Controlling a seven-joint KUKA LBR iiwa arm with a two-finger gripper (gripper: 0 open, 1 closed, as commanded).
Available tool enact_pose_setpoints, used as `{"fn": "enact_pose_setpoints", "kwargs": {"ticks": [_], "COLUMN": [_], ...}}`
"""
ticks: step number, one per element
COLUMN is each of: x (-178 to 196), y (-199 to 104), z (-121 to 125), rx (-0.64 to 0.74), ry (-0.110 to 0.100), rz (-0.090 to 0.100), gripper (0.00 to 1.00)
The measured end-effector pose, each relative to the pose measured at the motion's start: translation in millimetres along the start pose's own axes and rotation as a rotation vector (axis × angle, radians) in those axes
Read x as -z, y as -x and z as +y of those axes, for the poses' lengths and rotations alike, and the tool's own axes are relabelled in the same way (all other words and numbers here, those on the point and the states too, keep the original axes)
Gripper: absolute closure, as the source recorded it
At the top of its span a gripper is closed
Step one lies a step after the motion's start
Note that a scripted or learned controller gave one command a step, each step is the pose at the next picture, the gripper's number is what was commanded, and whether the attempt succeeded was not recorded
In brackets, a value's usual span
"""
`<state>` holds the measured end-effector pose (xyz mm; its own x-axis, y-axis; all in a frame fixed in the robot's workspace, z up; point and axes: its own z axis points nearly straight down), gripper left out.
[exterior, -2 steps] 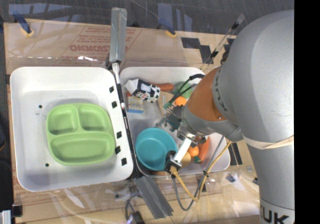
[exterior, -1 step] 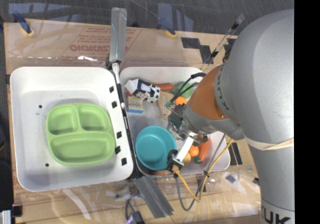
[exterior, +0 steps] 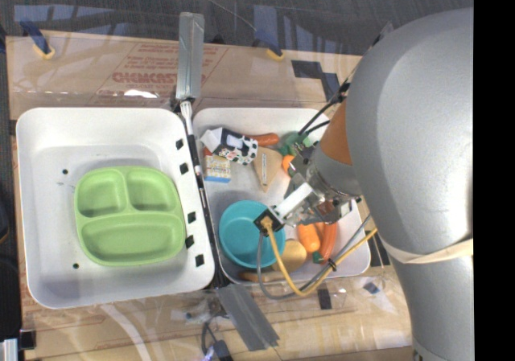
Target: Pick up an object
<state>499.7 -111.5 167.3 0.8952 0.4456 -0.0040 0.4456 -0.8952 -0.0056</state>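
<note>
Over the right bin (exterior: 241, 120), the grey arm (exterior: 410, 150) reaches down with its claw (exterior: 310, 205) low among a heap of toy food.

Whether the claw is spread or pinching anything I cannot tell, since the wrist and cables cover it. Just beside it lie an orange carrot (exterior: 310, 236), a teal bowl (exterior: 241, 232) touching a yellowish potato-like piece (exterior: 294, 254), and a tan wedge (exterior: 269, 168). Near the bin's far wall sit a black-and-white cow-patterned toy (exterior: 238, 145) and a small printed carton (exterior: 217, 168). On the counter (exterior: 96, 70) to the left, the other bin (exterior: 48, 134) holds a green divided plate (exterior: 129, 216), well apart from the claw.
</note>
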Motion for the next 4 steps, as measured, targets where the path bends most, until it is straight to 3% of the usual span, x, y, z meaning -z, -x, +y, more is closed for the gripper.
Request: {"fn": "enact_pose_setpoints", "kwargs": {"ticks": [1, 2, 3, 4], "x": [87, 121, 65, 90], "y": [-8, 11, 10, -2], "z": [-69, -33, -36, -56], "rx": [-0.092, 0.478, 0.624, 1.205], "ry": [0.001, 0.003, -0.002, 0.004], "rz": [0.002, -0.001, -0.004, -0.002], "gripper": [1.00, 1.00, 1.00, 1.00]}}
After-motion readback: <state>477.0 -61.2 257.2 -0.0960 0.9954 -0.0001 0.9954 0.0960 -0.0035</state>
